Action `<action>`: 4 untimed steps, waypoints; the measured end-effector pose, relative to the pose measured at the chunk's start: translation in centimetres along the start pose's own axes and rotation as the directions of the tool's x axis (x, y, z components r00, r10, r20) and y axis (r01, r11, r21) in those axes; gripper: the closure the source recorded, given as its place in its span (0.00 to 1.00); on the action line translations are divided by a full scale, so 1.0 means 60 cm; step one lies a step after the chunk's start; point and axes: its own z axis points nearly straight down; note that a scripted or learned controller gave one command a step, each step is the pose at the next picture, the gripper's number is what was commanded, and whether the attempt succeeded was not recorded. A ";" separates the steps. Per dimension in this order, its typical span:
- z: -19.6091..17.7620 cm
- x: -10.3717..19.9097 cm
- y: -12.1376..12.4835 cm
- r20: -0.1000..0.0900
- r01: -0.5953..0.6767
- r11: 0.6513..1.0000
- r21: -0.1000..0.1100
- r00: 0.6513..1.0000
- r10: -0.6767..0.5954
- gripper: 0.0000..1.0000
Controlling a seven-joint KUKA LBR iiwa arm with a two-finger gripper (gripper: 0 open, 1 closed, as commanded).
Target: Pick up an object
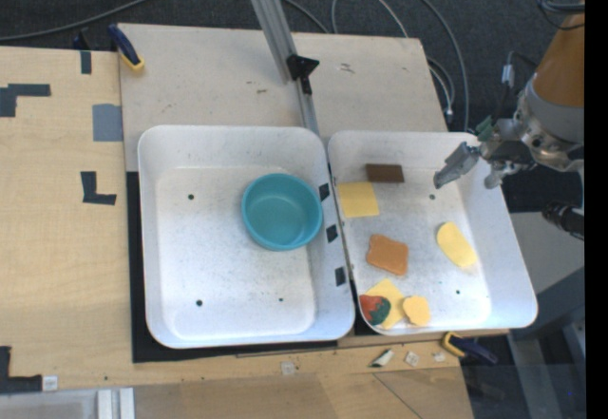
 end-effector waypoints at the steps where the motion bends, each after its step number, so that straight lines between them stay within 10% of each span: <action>1: 0.000 0.000 0.000 0.000 -0.001 1.000 0.000 1.000 0.001 0.00; 4: 0.242 0.002 -0.036 -0.001 -0.002 1.000 0.007 1.000 0.002 0.00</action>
